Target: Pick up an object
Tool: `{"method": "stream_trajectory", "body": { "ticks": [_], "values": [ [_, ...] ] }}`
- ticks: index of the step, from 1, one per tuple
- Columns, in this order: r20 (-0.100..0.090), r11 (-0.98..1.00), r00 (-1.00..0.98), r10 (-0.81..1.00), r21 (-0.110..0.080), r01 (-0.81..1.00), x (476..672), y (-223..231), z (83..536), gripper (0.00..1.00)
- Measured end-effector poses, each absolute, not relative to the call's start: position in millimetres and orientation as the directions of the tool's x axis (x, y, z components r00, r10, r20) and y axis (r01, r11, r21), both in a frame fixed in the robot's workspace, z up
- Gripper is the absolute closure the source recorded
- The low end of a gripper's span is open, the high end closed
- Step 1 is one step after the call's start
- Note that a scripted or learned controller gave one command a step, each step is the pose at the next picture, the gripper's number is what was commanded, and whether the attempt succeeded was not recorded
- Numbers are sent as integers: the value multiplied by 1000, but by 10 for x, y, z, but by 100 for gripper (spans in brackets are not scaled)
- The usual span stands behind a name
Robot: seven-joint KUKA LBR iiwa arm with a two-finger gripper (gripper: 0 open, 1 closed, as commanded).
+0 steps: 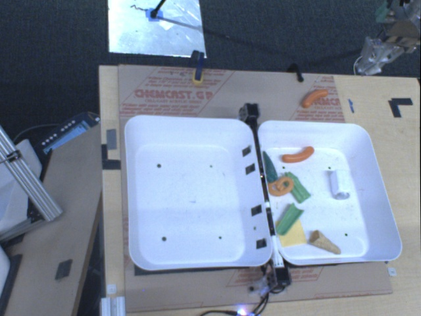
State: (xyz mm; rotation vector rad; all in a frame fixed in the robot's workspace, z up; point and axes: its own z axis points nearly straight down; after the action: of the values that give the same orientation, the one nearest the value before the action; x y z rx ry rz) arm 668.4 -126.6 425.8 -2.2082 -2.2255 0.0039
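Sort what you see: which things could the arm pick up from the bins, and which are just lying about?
For the job:
orange sausage-shaped piece
white cylinder
tan wedge
yellow flat square
gripper

Lying about:
second orange sausage on the cardboard
yellow-and-blue clamp

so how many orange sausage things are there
2. One orange sausage lies in the right bin near its far wall; the other lies outside it on the cardboard behind.

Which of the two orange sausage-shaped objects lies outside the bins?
The orange sausage on the brown bench board, behind the right bin. The other orange sausage lies inside that bin.
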Motion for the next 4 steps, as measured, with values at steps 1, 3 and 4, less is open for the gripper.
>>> {"method": "stream_trajectory", "body": {
  "ticks": [1, 3, 4],
  "values": [
    [-6, -4, 4, 1000, 11, 1000, 6244, -1887, 5237, 100],
    [-4, 5, -5, 1000, 17, 1000, 5580, -1498, 4958, 100],
    [-6, 4, -3, 1000, 13, 1000, 6722, -2086, 5035, 100]
  ]
}}
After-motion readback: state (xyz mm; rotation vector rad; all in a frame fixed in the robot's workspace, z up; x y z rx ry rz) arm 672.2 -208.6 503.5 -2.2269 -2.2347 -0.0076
